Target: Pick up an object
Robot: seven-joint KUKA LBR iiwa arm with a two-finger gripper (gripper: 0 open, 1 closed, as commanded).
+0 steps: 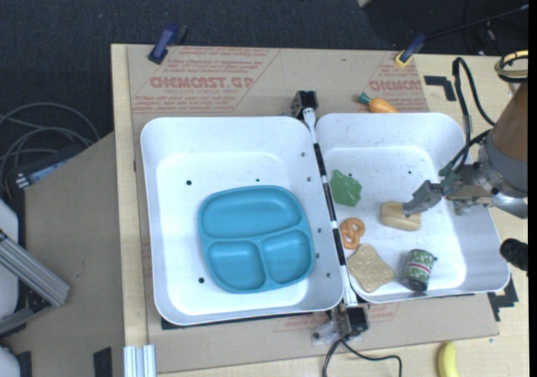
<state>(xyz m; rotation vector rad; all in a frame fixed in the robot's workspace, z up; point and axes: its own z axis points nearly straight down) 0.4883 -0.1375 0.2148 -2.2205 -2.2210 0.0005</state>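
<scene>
- The tan bread-like piece (399, 216) is taken as the likeliest target; it lies flat on the floor of the right bin (382, 128), toward the middle right, and nothing is seen lifted.
- The gripper (417, 201) is set low at the piece's upper right edge, touching it or just above it; whether the claw is spread or pressed together cannot be told, since it reads as one dark shape.
- The pick is judged as not yet done: closing and lifting are left.
- Near the piece, a green lump (345, 188), an orange ring (351, 232), a flat cracker-like slab (370, 269) and a small green can (419, 268) are seen.
- A blue divided tray (255, 236) is held in the left bin (168, 191).
- The arm is cut off at the right edge.
</scene>
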